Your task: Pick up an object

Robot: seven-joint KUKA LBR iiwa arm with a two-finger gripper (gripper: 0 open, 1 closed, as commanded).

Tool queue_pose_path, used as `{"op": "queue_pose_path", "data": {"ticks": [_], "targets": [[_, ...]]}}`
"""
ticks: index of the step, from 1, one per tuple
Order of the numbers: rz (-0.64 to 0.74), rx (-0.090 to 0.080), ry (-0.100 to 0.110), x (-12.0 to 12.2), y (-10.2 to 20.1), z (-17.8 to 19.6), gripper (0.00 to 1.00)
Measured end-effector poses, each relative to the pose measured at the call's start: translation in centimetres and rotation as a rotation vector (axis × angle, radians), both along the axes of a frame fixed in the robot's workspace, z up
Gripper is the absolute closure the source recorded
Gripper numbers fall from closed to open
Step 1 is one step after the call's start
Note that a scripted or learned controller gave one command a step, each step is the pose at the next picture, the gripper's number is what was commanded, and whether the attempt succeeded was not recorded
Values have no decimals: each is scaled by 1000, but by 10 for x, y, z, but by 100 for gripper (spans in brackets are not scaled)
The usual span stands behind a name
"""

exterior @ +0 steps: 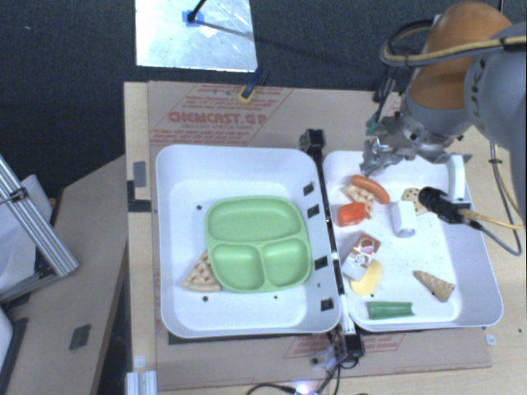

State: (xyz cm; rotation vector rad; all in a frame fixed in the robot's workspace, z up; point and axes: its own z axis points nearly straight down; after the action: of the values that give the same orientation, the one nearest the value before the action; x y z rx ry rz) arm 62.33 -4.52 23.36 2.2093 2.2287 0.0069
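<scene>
Gripper: hung just above the far edge of the right bin, over the hot dog; whether its fingers stood apart or together could not be told; nothing was seen held.
Progress: judged at the approach stage; no object lifted, grasp and lift left to do.
Right bin, near to far: green piece, wedge, yellow piece, small carton, white cylinder, red piece, hot dog.
Left bin: lay beside the right bin, holding a green divided tray and a waffle slice.
Surface: cardboard sheet under both bins, on a pale bench.
Room: dark floor beyond the right bin's far side, with a shiny panel.
</scene>
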Motion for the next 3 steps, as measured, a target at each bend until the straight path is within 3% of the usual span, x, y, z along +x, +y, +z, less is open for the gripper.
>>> {"op": "queue_pose_path", "data": {"ticks": [1, 2, 3], "targets": [[-1, 0, 2, 26, 18, -1, 100], [-9, -2, 4, 20, 4, -1, 100], [-5, -1, 4, 21, 10, 1, 100]]}}
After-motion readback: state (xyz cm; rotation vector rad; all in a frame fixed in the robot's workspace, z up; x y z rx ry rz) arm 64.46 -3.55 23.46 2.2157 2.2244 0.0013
